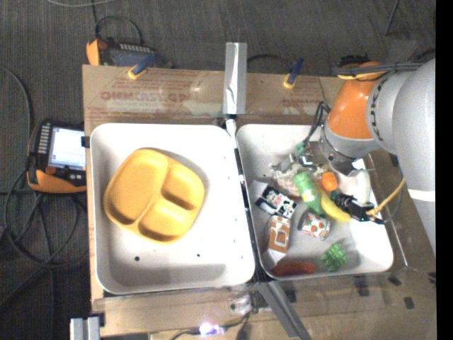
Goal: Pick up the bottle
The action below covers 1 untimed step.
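We see a dark grey carpeted floor (42, 275) surrounding the bench (177, 94) on all visible sides. The bench top is a brown board bearing faint reversed lettering under a clear sheet. Two clamps, one with a blue and yellow handle (139, 66) and one blue and yellow (291, 74), sit along its far edge. A metal upright (234, 80) stands at the far edge between the bins. Black cables (21, 211) run across the floor. A handheld pendant (58, 156) with a lit screen lies left of the bench. Lighting is even and diffuse.
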Available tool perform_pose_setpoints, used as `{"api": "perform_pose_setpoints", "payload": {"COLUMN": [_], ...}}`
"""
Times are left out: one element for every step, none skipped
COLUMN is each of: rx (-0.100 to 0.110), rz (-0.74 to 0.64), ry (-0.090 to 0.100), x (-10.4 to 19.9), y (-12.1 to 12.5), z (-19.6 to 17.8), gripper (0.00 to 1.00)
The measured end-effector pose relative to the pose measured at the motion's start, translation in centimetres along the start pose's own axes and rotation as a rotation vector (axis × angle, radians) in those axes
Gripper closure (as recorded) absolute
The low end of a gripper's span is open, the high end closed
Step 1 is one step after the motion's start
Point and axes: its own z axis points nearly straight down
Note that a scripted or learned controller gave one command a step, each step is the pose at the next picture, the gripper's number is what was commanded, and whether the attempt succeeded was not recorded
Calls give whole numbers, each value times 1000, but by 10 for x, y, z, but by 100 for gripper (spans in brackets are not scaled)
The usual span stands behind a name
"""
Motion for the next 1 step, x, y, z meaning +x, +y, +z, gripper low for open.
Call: {"api": "perform_pose_setpoints", "payload": {"rx": [-5], "rz": [1], "ry": [-2], "x": [-1], "y": [2], "z": [-11], "gripper": [100]}}
